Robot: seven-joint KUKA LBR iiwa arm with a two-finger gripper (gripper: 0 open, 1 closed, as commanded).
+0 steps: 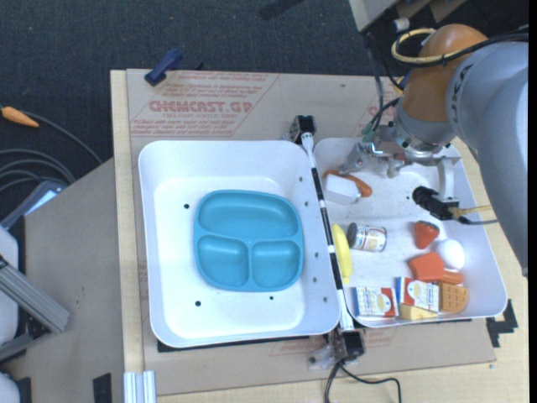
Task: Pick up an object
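The KUKA arm (pixel 470 74) is reaching in from three o'clock and hanging over the far end of the right bin (pixel 495 285), at about one o'clock in the view. Its gripper (pixel 382 154) is pointing down toward the bin floor near the back wall; whether the claw is spread or pressed together cannot be told from this slant, and nothing is showing between its tips.

Just beside the gripper, toward seven o'clock from it, an orange-and-white piece (pixel 346 186) is lying against the divider side of the bin. Judging by closeness, it is the likeliest target. Farther toward six o'clock a small can (pixel 367 238) is lying on its side beside a yellow banana-like toy (pixel 341 250). At the bin's four-o'clock side a red strawberry-like toy (pixel 426 233), a white egg (pixel 451 253), an orange block (pixel 430 267) and a waffle-like piece (pixel 451 297) are sitting close together, with small printed cartons (pixel 376 302) along the near wall.

The left bin (pixel 159 225) is carrying a blue divided tray (pixel 248 240) at its centre.

As for progress, the pick is not yet done: every object is resting on the bin floor. Lowering, closing on one piece and lifting are all remaining.
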